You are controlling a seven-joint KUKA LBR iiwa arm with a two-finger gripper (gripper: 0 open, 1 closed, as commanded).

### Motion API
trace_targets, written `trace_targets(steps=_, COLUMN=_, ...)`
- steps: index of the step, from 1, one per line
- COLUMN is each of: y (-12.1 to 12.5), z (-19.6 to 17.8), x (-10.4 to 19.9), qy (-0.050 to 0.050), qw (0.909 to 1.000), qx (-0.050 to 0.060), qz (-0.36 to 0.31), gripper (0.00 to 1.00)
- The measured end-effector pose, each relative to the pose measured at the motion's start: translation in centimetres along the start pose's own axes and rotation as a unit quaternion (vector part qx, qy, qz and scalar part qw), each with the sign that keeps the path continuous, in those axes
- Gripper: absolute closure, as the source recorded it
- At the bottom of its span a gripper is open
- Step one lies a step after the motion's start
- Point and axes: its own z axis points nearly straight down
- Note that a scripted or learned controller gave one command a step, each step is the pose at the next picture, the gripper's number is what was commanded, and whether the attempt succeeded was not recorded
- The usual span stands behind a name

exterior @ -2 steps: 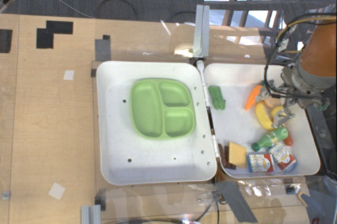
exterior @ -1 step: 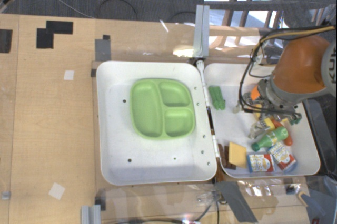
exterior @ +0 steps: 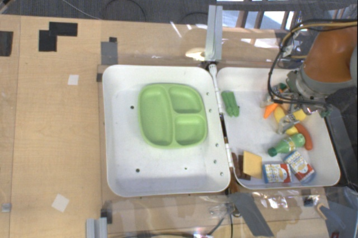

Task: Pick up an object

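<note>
From the overhead camera, you see the gripper (exterior: 288, 118) lowered into the right bin (exterior: 246, 86) among small toys; whether its jaws are released or clenched is impossible to tell. A green bottle (exterior: 286, 145) lies just below, long axis running left-right.

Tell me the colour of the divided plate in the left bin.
Light green; the divided plate shows clearly in the camera view.

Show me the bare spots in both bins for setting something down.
Left bin: a bare white border all around the green tray, widest along the front. Right bin: bare between the green block and the toys, and along the back. Crowded at the gripper, bottle and front cartons.
</note>
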Motion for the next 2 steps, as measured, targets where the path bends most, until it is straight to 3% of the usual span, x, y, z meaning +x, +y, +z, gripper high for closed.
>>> trace_targets(steps=1, y=3.3, z=-0.2, x=3.6, qy=-0.002, qw=0.9984, qx=0.0, qz=0.056, gripper=0.0)
trace_targets(steps=2, y=6.9, z=-0.2, x=-0.9, qy=-0.002, qw=0.9992, qx=0.0, qz=-0.041, gripper=0.0)
